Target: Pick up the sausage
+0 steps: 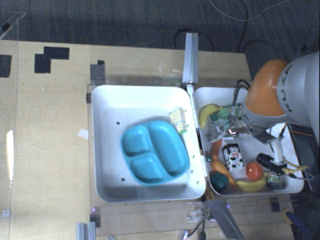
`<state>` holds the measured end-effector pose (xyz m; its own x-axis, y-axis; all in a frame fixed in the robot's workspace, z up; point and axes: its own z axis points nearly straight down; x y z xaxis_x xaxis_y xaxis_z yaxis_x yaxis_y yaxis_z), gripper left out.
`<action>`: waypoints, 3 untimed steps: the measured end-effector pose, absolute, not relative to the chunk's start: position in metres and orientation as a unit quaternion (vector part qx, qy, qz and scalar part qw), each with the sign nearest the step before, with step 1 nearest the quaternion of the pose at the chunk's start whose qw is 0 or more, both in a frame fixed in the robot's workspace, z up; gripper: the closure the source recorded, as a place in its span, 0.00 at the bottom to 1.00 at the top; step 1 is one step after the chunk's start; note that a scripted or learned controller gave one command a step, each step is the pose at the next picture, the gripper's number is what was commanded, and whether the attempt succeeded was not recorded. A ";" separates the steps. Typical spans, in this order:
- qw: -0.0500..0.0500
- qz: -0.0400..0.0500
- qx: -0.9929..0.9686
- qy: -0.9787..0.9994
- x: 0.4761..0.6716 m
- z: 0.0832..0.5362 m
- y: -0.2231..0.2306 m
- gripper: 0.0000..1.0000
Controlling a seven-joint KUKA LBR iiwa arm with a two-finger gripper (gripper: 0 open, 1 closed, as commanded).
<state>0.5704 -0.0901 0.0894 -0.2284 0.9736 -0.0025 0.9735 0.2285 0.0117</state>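
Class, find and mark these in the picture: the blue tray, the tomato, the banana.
blue tray (155, 151), camera view, centre ridge between compartments.
tomato (254, 171), camera view, middle of its red skin.
banana (251, 185), camera view, middle of its curve.

The sausage, slim and reddish-orange, lies tilted along the right bin's left side, partly hidden.

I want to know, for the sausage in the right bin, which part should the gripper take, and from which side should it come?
Probably the middle of the sausage, from straight above. It lies as a slim reddish-orange stick near the right bin's left wall, running roughly top to bottom in the camera view, so closing across its narrow width suits it. The gripper is just above its upper end; the toy cow beside it leaves little room.
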 end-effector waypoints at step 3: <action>0.004 0.005 0.720 0.694 0.561 0.089 -0.096 0.00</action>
